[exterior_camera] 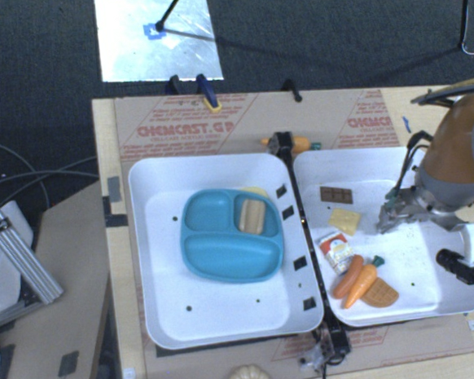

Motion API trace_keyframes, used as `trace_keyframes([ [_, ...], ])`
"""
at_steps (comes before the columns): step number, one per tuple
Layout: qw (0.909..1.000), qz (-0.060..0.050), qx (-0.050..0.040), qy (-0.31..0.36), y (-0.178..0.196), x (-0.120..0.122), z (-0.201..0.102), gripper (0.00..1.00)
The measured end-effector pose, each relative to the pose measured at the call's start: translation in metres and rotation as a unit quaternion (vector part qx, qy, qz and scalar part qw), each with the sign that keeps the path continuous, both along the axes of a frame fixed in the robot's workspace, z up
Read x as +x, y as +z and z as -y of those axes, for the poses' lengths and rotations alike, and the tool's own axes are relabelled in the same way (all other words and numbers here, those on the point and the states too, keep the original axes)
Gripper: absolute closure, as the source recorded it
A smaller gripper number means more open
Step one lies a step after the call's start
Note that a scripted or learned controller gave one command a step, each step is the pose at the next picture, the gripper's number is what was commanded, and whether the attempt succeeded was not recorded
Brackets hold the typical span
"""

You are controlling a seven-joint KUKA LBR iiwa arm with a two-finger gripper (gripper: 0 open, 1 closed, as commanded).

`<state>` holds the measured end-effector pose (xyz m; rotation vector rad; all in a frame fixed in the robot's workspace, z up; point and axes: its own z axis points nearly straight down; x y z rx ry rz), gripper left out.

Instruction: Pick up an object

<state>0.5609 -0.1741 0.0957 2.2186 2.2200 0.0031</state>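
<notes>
My gripper (389,216) hangs low over the right bin (398,160), just right of a pale yellow cracker (344,219). A brown chocolate bar (335,194) lies toward the bin's back. Near the front lie a small red and white packet (336,251), two orange carrots (354,279) and a round brown biscuit (381,295). Nothing shows between the gripper's fingers.
The left bin (162,223) holds a blue divided plate (225,247) with a tan bread-like piece (251,216) in its back compartment. A black clamp and an orange object (291,144) sit at the divider's far end. Brown cardboard (191,123) lies under both bins.
</notes>
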Motion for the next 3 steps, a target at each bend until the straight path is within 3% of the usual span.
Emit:
trace_keyframes([
  [2, 1.0, 0.002, -0.0006, 0.002, 0.106, 0.003, -0.013, 1.0],
  [3, 1.0, 0.001, -0.0004, 0.002, 0.131, 0.005, -0.012, 1.0],
])
